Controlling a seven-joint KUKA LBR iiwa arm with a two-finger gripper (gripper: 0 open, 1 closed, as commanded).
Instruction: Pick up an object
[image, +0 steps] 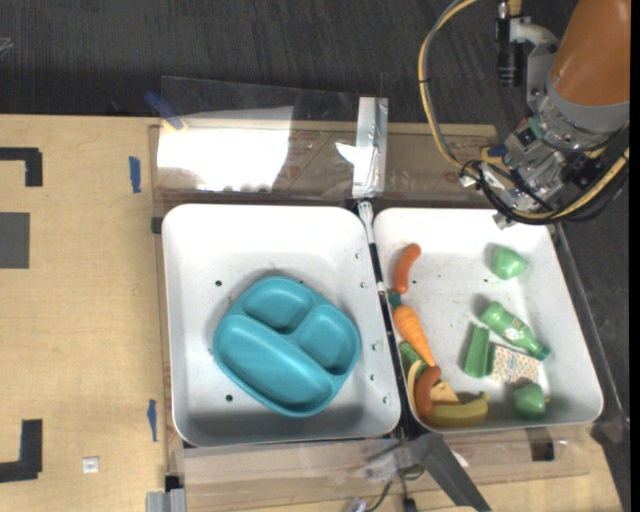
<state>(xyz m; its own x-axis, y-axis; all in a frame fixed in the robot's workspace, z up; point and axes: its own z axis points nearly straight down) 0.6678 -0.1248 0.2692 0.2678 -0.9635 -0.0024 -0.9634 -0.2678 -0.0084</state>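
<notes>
Nearest the camera, at the front edge of the right bin (585, 345), a banana (455, 408) is seen lying beside a curved red and orange piece (424, 388), with a small green ball (529, 400) and a printed packet (515, 367) further along the same edge. Just behind these, a green bottle (512, 330) and a green block (476, 352) are found near the middle of that bin. Along its left wall an orange carrot (412, 332) is laid, and behind it a second, redder carrot (404, 266). In the left bin (190, 250) a blue divided plate (287, 343) is set. Toward the back of the right bin a small green lump (508, 262) lies well apart from everything else.

Farthest back, the pincer (520, 195) is held above the back right corner of the right bin, with nothing seen between its fingers; whether they are spread or pressed together cannot be told.

The green lump is judged the easiest pick: it is probably light, hard plastic, somewhat slippery, and best taken across its narrow middle. The clustered front items are likely to be nudged together.
</notes>
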